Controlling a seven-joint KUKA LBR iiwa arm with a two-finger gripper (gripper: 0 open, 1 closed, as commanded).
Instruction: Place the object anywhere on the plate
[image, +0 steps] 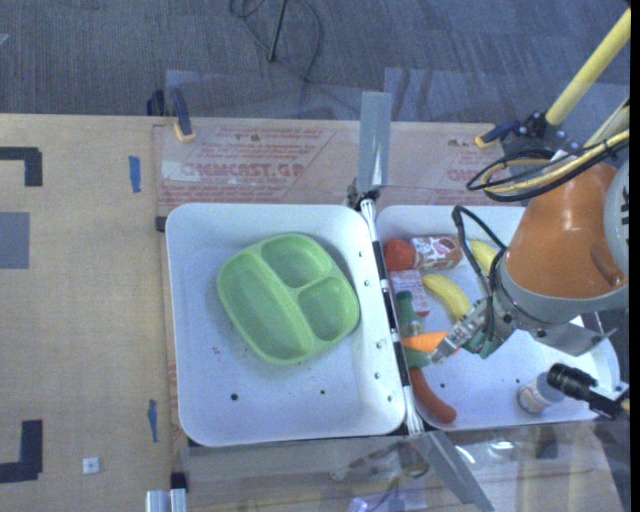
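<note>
Hovering end effector (462, 335) in right bin (500, 390), touching carrot (424, 342), grip unclear; arm hiding bin's right side; green plate (288, 297) in left bin

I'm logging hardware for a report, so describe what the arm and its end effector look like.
The arm enters from the right: a bulky rounded orange band above a grey wrist section. Black cables loop over its top beside a yellow rod. The end effector is small and metallic grey, with greenish and pale parts near its tip. No markings are readable.
</note>
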